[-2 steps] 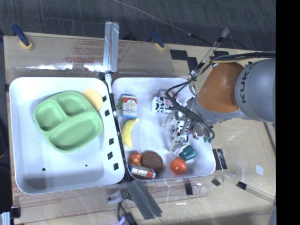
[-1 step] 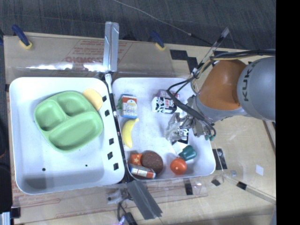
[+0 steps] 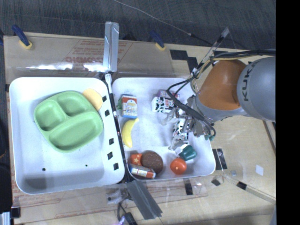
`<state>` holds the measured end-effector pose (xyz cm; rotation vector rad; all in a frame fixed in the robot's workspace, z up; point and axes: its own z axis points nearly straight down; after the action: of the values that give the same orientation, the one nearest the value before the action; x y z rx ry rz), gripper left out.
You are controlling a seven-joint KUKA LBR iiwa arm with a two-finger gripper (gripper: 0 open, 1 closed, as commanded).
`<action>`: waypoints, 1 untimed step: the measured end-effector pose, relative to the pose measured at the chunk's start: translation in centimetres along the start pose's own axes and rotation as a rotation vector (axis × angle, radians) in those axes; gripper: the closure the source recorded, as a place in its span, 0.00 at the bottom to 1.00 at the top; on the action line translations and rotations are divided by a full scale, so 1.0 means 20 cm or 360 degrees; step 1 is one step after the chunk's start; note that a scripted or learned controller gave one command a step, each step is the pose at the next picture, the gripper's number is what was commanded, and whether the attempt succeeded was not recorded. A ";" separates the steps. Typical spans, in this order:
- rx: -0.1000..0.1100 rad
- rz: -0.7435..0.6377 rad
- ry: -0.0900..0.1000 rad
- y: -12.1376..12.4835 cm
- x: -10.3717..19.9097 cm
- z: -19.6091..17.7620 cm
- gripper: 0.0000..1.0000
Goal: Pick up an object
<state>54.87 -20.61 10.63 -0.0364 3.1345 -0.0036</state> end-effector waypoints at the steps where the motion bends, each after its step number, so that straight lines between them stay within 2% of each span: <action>1: 0.0003 0.0203 -0.0009 -0.03 -0.44 -0.74 0.00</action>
<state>63.60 -20.98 25.41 0.1634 3.1244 -0.0055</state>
